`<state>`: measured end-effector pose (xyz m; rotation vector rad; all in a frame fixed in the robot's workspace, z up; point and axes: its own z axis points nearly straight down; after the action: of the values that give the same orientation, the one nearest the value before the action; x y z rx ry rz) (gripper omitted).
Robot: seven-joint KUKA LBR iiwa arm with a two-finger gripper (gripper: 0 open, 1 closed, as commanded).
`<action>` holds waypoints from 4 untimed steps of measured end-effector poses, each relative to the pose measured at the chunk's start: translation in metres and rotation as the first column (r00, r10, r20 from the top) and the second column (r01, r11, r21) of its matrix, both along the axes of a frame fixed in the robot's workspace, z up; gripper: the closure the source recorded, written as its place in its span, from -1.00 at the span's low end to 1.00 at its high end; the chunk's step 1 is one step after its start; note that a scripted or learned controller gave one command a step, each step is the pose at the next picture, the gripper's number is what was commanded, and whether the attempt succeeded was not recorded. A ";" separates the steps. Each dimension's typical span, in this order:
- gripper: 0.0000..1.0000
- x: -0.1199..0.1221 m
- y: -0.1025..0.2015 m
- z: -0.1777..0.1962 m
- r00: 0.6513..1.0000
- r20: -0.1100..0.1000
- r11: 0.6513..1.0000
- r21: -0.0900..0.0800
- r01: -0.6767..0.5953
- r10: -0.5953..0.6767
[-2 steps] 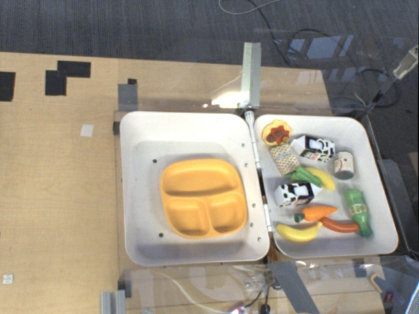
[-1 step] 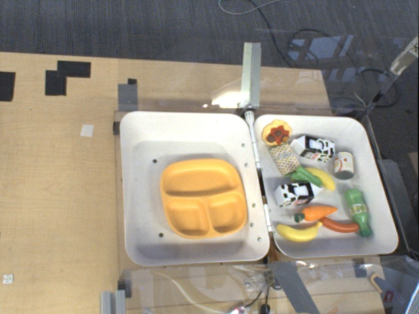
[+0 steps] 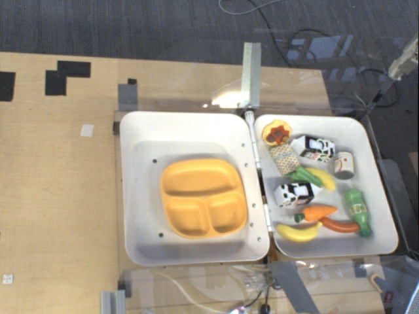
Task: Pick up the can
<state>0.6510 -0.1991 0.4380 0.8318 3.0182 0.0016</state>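
Pale wooden bench (image 3: 59,195) beside dark grey ribbed carpet (image 3: 131,12). Left shallow white plastic bin (image 3: 141,241) bearing smooth orange compartment tray (image 3: 203,198). Right white bin (image 3: 378,237), crowded with toy foods, holding small grey cylindrical can (image 3: 344,164), on its side, well below pale gripper (image 3: 406,61). Gripper opening: cannot tell.

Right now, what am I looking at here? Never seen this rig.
One fixed camera looks down at a slant on a bench with two shallow white bins. The left bin holds a yellow divided tray. The right bin holds toy items: the can on its side near the far right, a green bottle, two bananas, a carrot and two cow-print cartons. A pale part at the top right edge may belong to the arm. The can lies untouched.
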 end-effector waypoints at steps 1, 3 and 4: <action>1.00 0.011 -0.005 0.001 0.984 0.002 0.984 -0.003 -0.176 0.176; 1.00 0.012 -0.005 0.002 0.841 0.000 0.841 -0.007 -0.540 0.540; 1.00 0.019 -0.004 0.002 0.687 -0.001 0.687 -0.009 -0.727 0.727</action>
<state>0.6700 -0.2035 0.4398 -0.4296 3.0979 -0.0044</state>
